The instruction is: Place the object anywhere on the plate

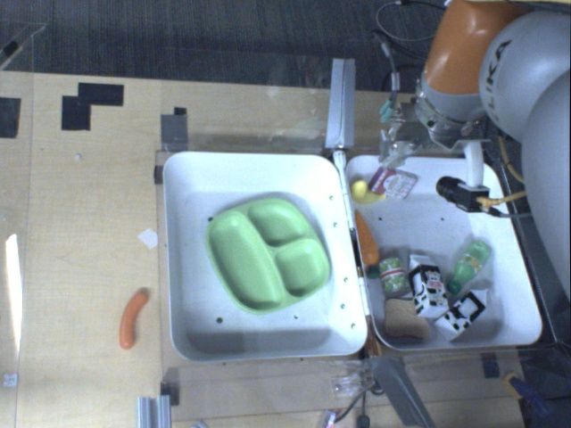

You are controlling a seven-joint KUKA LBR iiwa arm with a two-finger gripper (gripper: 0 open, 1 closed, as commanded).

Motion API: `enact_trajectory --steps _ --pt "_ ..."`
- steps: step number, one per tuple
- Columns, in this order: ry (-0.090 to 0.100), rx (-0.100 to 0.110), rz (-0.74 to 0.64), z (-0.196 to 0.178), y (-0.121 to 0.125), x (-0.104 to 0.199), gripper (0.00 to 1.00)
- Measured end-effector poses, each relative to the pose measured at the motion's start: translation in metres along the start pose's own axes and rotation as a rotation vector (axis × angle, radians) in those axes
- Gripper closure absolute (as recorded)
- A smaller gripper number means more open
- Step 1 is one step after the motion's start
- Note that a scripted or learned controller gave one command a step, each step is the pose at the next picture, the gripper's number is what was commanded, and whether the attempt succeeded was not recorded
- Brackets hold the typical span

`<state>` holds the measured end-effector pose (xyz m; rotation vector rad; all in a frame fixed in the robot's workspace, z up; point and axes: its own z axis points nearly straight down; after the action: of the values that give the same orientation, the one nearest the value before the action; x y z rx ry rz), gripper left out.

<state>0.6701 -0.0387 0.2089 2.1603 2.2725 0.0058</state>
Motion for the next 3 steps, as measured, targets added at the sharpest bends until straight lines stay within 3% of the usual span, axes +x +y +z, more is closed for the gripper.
enact_trajectory --steps 1,2,3 --pt "0.003 0.004 -0.021 0.023 -0.044 0.083 1.00" --pt "0.003 0.003 -0.057 0.023 -0.116 0.151 1.00" --pt "0.005 0.001 -0.196 -0.031 -0.149 0.276 1.00"
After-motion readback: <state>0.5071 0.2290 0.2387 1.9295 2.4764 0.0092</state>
